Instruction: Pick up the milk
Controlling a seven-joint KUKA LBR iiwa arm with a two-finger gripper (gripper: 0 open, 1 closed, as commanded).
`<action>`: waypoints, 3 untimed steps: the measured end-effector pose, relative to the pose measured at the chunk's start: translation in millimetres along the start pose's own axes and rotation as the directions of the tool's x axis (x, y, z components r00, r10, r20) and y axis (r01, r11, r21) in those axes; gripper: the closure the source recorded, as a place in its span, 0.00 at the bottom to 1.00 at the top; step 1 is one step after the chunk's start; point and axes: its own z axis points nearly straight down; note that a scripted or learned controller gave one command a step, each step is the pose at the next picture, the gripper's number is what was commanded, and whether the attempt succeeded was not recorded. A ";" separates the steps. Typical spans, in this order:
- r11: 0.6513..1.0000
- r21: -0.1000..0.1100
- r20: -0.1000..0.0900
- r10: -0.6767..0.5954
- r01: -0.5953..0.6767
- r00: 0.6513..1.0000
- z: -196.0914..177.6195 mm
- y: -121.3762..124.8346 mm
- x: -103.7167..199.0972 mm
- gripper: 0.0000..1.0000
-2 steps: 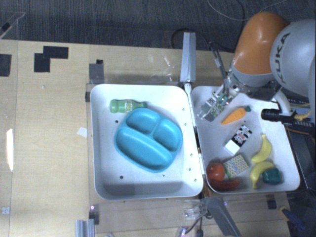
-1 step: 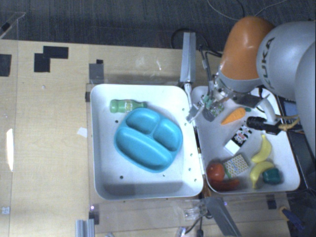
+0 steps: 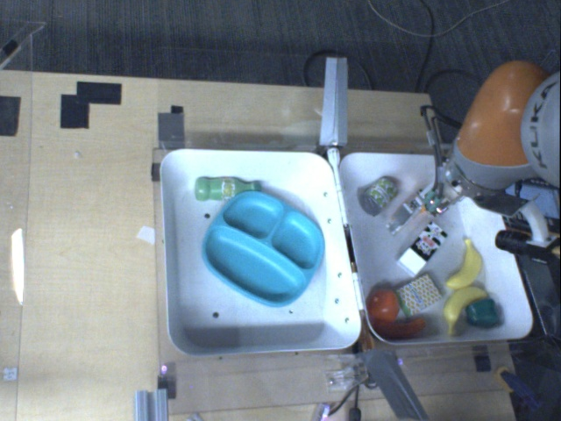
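Observation:
The milk point(image 3: 422, 247) is a small white carton with black and red print, lying on its side in the middle of the right bin point(image 3: 522, 324). My gripper point(image 3: 406, 217) hangs low over the same bin, just up and left of the carton and close to it. It slants down toward the left from the grey wrist and the orange band. Nothing shows in its grasp.
Around the carton lie a grey can point(image 3: 379, 194), a patterned box point(image 3: 420, 294), a red tomato point(image 3: 383, 305), a yellow banana point(image 3: 465, 281) and a teal object point(image 3: 482, 312). The left bin point(image 3: 178, 261) holds a blue divided plate point(image 3: 263, 246) and a green bottle point(image 3: 223, 188).

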 end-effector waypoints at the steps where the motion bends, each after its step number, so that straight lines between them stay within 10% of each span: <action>1: 0.996 -0.001 0.001 -0.084 0.084 0.996 53.7 -60.1 8.2 0.00; 2: 0.996 -0.008 0.006 -0.084 0.085 0.996 41.3 -57.0 7.4 1.00; 3: 0.991 -0.004 0.001 -0.133 0.133 0.991 -46.0 53.8 26.4 1.00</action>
